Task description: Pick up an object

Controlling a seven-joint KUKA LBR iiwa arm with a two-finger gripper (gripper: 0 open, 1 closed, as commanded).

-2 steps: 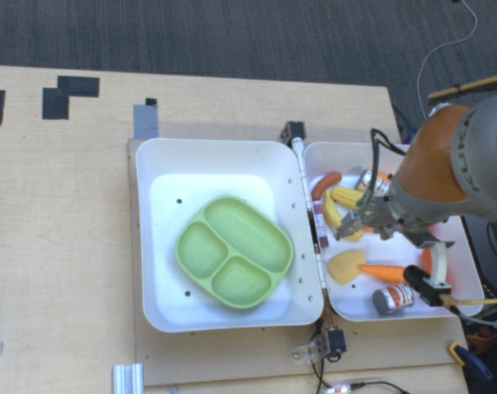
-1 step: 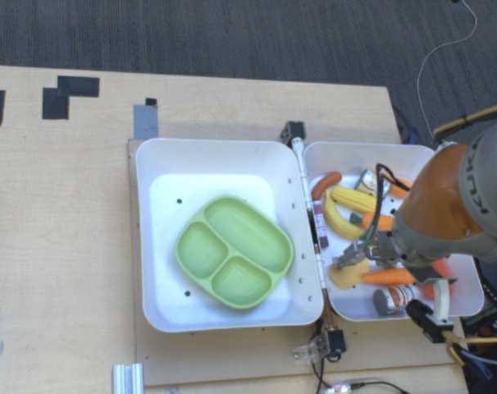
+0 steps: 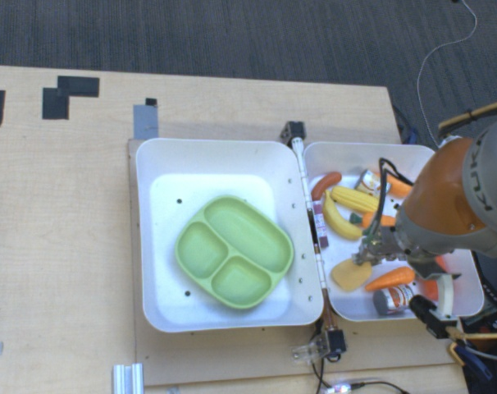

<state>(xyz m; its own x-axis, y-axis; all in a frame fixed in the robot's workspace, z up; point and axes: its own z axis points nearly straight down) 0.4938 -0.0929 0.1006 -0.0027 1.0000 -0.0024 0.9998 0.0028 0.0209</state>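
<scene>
The right bin (image 3: 340, 309) holds several toy foods: two yellow bananas (image 3: 344, 211), a red sausage (image 3: 325, 184), a tan pear-shaped piece (image 3: 349, 275), an orange carrot (image 3: 389, 278) and a dark can (image 3: 389, 301). My gripper (image 3: 368, 251) reaches down into this bin, just above the tan piece and left of the carrot. The orange wrist band (image 3: 442, 194) hides the bin's right part. I see nothing held between the fingers.
The left bin (image 3: 158, 220) holds a green three-compartment plate (image 3: 234, 251). A black clamp (image 3: 294, 130) sits at the far end of the divider between the bins. Cables lie at the bench's front right.
</scene>
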